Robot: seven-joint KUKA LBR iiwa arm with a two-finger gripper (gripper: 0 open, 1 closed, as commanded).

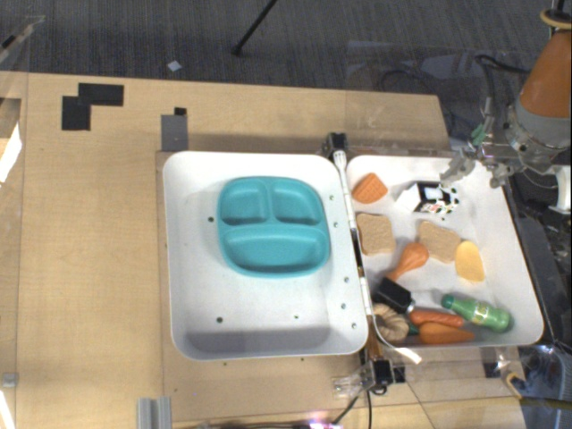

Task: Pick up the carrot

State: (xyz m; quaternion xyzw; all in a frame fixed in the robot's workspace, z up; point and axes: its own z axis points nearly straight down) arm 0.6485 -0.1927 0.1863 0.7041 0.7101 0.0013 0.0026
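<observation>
Two white bins sit side by side; far left of the gripper (pixel 475 162) lies a teal divided plate (pixel 272 224). Nearer, below-left, the carrot (pixel 410 260) rests mid-bin with open floor between. Gripper hovers at the far rim, grasp unclear.

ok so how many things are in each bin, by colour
Left bin:
teal: 1, the divided plate

Right bin:
orange: 4, a wedge, a cone-shaped piece, and two long pieces near the front
tan: 2, bread slices
yellow: 1
green: 1, a bottle
black: 1
black and white: 1

Total: 11
</observation>
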